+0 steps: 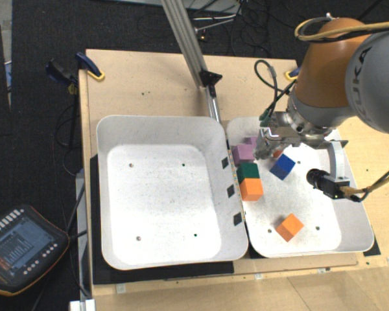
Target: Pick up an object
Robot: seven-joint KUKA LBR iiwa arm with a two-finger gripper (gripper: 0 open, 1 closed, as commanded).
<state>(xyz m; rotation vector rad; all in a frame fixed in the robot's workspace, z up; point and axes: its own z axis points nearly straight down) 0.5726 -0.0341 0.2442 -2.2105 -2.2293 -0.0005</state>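
Observation:
The right bin (350,235) holds several small blocks. A purple block (244,151) lies by the bin's left wall, with a green block (249,170) and an orange block (251,188) just below it. A blue block (282,167) lies near the middle, and another orange block (289,227) rests toward the front. My gripper (270,149) hangs low over the bin between the purple and blue blocks, just above the blue one. The wrist hides its fingertips, and I see no block between them.
The left bin (162,186) sits beside the right one, their walls meeting near the stacked blocks. A metal pole (191,44) slants down to the bins' back edge. A black cylinder (323,181) on the arm overhangs the right bin. A teach pendant (19,245) lies at the far left.

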